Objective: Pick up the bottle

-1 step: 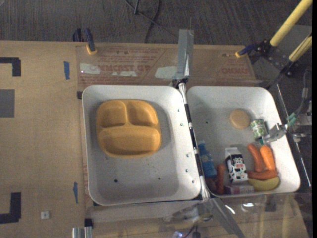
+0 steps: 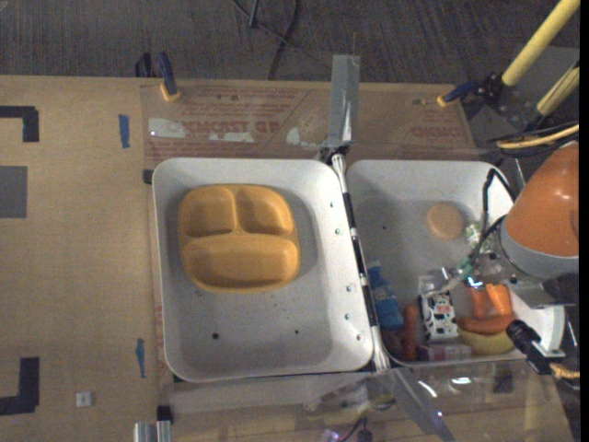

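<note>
1. Two shallow white bins sit side by side on the tabletop (image 2: 74,274), which looks like brown cardboard or wood with a few bits of blue tape and black marks on it.
2. The left bin (image 2: 184,339) has just one thing in it: a yellow-orange divided tray (image 2: 239,236), flipped bottom-up by the look of it, sitting toward the far left part of the bin.
3. The right bin (image 2: 396,191) is where the clutter is. A small round tan disc (image 2: 445,219) lies on its own toward the far side.
4. Along the near edge of that right bin there's a pile: a blue bottle (image 2: 388,309) lying against the bin's left wall, a small white box with dark print (image 2: 439,316) just right of it, then something orange (image 2: 488,307) sitting on something yellow (image 2: 488,341).
5. The arm (image 2: 552,215) comes in from the right, its big orange band hanging over the right bin's right side.
6. The gripper (image 2: 469,279) is down low over the pile, right by the orange thing and the white box, well off to the right of the bottle.
7. Honestly I can't tell whether the jaws are apart or together, too much wiring and clutter in the way.
8. The bottle is just lying in the bin, nothing touching it but its neighbours.
</note>
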Controlling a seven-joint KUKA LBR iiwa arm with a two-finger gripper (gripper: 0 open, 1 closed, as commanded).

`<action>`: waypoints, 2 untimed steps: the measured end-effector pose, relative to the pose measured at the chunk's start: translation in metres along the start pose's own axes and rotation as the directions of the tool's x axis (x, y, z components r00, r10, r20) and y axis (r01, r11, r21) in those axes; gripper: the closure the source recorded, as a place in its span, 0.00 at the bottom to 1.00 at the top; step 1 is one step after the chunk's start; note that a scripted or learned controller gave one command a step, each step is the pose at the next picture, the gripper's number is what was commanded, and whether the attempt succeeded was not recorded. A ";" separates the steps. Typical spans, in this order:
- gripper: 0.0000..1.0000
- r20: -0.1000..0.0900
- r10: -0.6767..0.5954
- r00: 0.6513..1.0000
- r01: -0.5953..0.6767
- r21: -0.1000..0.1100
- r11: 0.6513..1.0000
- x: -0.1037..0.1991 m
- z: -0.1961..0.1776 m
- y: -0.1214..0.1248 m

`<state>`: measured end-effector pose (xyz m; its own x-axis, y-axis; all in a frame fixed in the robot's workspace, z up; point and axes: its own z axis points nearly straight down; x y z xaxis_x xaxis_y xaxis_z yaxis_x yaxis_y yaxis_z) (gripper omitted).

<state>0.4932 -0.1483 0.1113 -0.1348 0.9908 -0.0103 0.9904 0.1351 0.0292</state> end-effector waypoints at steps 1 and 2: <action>0.00 0.002 0.399 0.917 -0.399 0.032 0.916 0.102 -0.073 0.046; 0.00 0.012 0.640 0.768 -0.640 0.034 0.767 0.069 -0.073 0.003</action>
<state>0.4845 -0.0791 0.1837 0.5309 0.8474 -0.0013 0.8474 -0.5309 -0.0048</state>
